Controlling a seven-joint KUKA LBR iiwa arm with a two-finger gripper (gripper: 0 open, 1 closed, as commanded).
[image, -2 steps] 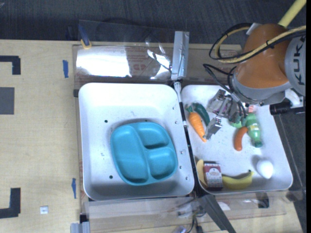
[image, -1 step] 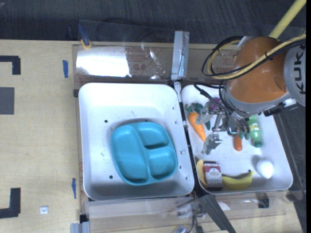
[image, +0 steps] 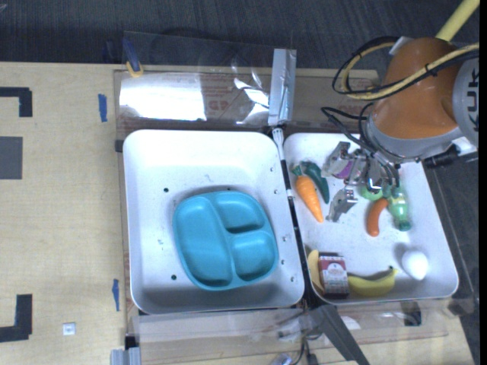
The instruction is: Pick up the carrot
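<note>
The carrot [image: 309, 195], orange with a dark green leafy top, lies in the right bin [image: 437, 226] close to its left wall, pointing toward the front. My gripper [image: 339, 182] hangs just to the right of the carrot, low over the bin floor. Its two metal fingers stand apart, one toward the back and one toward the front. It is open, and I see nothing between the fingers. The carrot rests on the bin floor beside the fingers, not between them.
In the right bin also lie an orange-red vegetable [image: 374, 217], a green one [image: 399, 210], a white egg [image: 415, 265], a banana [image: 369, 283] and a small red box [image: 332, 273]. The left bin [image: 152, 166] holds a blue divided plate [image: 226, 238].
</note>
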